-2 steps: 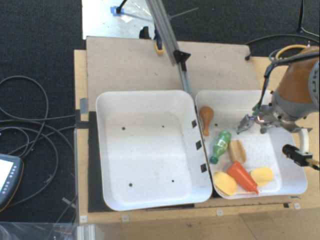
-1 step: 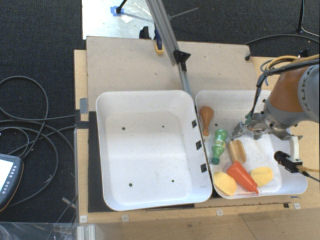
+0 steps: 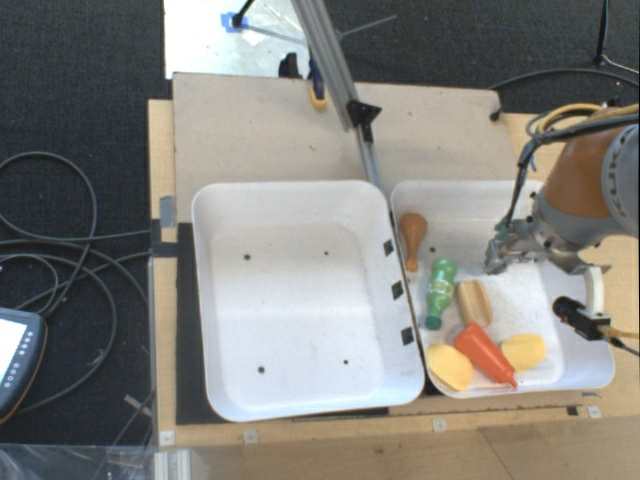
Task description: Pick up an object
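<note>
Green plastic bottle (image 3: 439,291) lies in the right bin (image 3: 590,368), between drumstick (image 3: 412,234) and bun (image 3: 473,302); we judge it light, stiff, slick, best pinched across its middle. Our claw (image 3: 498,255) hovers near; whether open or closed we cannot tell.

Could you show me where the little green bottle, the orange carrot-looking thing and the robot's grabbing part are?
green bottle (image 3: 438,291): camera view, on the middle of its body.
orange carrot (image 3: 483,351): camera view, on its thick upper half.
end effector (image 3: 497,258): camera view, at its tip above the right bin.
</note>
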